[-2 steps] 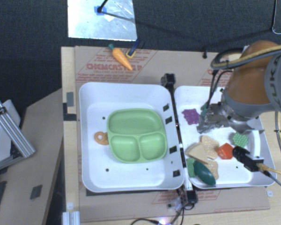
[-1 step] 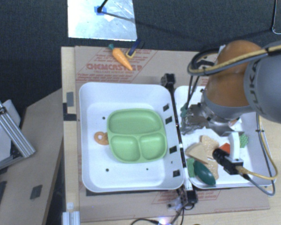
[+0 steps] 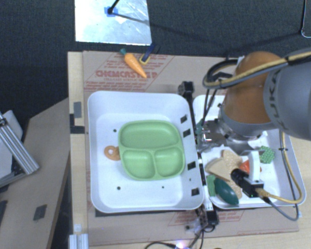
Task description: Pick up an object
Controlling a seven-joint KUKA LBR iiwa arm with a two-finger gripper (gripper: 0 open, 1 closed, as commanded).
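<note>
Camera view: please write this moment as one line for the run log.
arm: over right bin | left bin: green divided tray, small orange ring | carrot: outside bins | pick: not confirmed

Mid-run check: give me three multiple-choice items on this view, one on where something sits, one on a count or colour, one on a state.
1. Where does the green divided tray sit?
A. In the left bin
B. In the right bin
C. On the cardboard behind the bins

2. How many compartments does that tray have?
A. Two
B. Three
C. Five

3. How does the orange carrot toy lie?
A. Inside the tray
B. Under the arm in the right bin
C. Outside both bins, on the cardboard behind them

Answers:
1. A: the tray rests on the floor of the left bin, beside a small tan ring.
2. B: one wide section at the back and two smaller ones in front.
3. C: it lies on the printed cardboard, beyond the left bin's far rim.
</note>
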